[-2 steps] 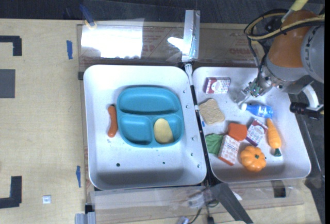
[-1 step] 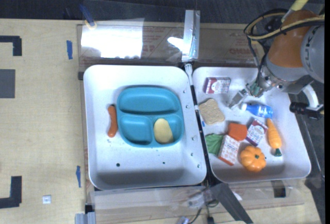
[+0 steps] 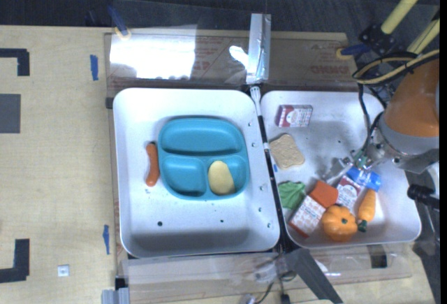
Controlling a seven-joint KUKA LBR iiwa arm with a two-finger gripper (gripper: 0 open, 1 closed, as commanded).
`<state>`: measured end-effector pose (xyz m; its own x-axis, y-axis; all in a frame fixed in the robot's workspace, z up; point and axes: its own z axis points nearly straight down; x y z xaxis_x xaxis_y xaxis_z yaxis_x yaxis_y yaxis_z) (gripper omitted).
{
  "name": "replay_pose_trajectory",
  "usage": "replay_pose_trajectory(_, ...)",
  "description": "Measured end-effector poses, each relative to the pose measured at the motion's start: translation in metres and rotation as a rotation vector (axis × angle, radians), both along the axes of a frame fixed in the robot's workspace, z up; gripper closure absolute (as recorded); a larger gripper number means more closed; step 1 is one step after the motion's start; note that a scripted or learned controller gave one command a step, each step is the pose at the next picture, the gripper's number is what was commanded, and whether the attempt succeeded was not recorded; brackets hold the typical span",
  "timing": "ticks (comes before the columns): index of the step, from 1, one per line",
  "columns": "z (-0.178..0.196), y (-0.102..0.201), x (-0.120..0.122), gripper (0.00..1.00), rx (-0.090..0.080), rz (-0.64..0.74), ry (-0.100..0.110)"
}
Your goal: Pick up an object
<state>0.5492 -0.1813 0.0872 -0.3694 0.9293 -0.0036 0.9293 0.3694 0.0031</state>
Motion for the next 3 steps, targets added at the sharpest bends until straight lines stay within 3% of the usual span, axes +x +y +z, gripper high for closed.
replay_pose_trajectory(1, 0.012, -0.001, 0.003, 1.00, -0.002, -0.002, -0.010)
replay_pose_trajectory(2, 0.016, -0.035, -0.001, 1.00, 0.003, 0.119, 0.000)
replay_pose_trajectory(3, 0.032, 0.003, 0.045, 1.00, 0.002, -0.130, -0.002)
